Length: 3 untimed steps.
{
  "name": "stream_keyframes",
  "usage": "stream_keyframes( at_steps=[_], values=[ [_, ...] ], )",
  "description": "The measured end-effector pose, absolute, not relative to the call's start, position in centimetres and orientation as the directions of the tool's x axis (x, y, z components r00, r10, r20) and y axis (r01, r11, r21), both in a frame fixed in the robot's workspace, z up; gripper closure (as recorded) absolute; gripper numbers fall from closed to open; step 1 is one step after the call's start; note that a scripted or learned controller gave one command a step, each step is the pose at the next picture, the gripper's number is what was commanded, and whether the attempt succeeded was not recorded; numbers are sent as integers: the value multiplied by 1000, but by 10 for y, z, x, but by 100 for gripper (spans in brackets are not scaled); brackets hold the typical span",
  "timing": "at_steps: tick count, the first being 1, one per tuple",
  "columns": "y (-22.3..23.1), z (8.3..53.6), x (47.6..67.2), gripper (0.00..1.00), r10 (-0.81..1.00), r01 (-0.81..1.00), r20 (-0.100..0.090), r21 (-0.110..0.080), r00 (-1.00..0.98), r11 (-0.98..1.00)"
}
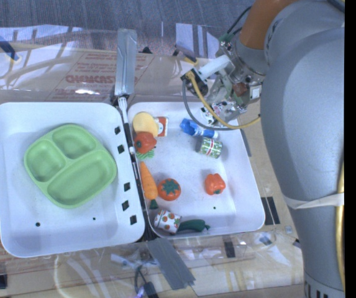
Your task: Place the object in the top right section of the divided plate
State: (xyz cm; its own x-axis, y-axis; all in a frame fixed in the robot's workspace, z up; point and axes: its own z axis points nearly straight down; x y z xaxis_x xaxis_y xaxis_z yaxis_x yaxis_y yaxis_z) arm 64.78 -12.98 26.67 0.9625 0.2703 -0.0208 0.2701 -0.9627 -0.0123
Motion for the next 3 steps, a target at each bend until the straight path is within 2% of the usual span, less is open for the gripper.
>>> stream_keyframes(
  at_steps=[2,3],
  values=[
    [-126,280,649,100,289,288,-30,-15,957,-957],
    [-84,319,649,100,311,311,-1,0,951,-951]
  ],
)
